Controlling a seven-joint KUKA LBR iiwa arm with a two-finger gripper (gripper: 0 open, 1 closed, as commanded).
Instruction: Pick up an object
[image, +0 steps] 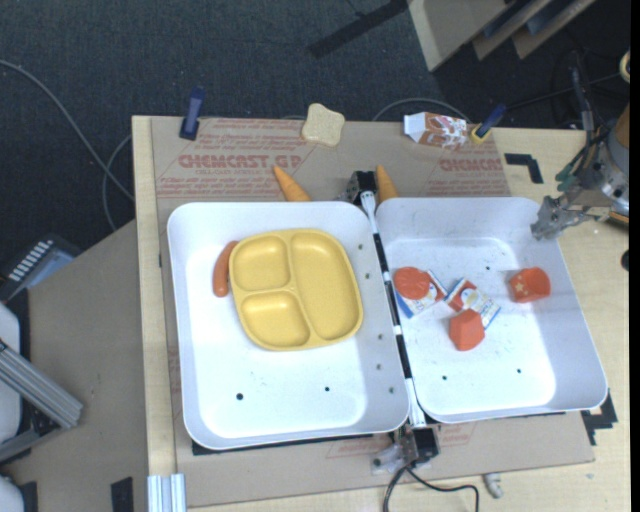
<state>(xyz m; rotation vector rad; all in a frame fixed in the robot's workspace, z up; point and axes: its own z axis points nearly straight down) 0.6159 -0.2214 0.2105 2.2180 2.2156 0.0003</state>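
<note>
The right bin (560, 380) holds a red and white packet (415, 287), a small carton (472, 298), a red chunk (467, 331) and a red rounded piece (529, 285). The left bin (200, 380) holds a yellow divided plate (296, 288) with a sausage (221, 270) lying along its left side. My gripper (550, 218) hangs over the right bin's far right corner, above and to the right of the red rounded piece, and nothing shows between its tips.
On the cardboard behind the bins lie a bread slice (323, 123), two carrot pieces (290, 184) (385, 183), a crumpled wrapper (437, 129) and a blue clip (191, 113). The arm (605, 170) comes in from the right.
</note>
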